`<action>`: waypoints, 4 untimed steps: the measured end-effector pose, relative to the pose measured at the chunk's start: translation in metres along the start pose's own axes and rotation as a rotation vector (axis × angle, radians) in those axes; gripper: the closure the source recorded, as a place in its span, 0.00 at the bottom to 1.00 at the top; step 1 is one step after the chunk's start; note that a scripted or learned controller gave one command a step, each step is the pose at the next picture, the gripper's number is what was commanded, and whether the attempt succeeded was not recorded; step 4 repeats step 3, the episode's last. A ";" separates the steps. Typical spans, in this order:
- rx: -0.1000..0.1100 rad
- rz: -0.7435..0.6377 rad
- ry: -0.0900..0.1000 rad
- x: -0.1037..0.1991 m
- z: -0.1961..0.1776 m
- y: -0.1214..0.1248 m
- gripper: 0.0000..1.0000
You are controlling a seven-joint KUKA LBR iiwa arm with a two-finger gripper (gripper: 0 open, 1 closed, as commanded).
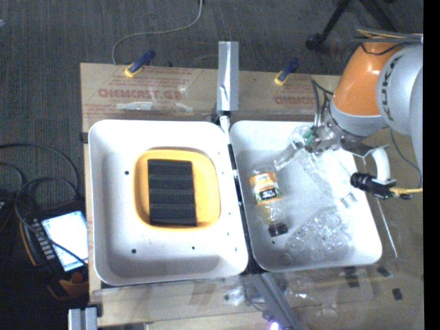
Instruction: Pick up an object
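In the right bin (240,184) a small bottle (266,191) with an orange label and a dark cap lies near the left wall. Crumpled clear plastic (317,234) sits at the bin's front right, and more clear plastic wrap (287,158) reaches up toward the back. My gripper (311,140) hangs low over the back of this bin, right at the upper end of that wrap. The left bin (110,184) holds a yellow sponge with a black ribbed top (172,191) at its middle.
A metal post (227,74) stands behind the seam between the bins. Two blue and yellow clamps (139,62) (287,70) grip the board's far edge. A black cable plug (366,181) hangs over the right bin's right rim. A handheld screen (58,239) lies on the floor at left.
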State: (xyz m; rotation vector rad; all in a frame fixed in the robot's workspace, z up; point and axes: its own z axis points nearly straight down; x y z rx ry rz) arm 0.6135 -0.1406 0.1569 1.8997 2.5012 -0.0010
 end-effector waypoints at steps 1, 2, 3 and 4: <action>0.001 0.011 -0.005 0.034 0.063 -0.004 0.00; 0.001 0.011 -0.001 0.036 0.055 -0.004 1.00; 0.001 -0.030 0.003 0.088 -0.026 -0.041 1.00; 0.001 -0.030 0.003 0.088 -0.026 -0.041 1.00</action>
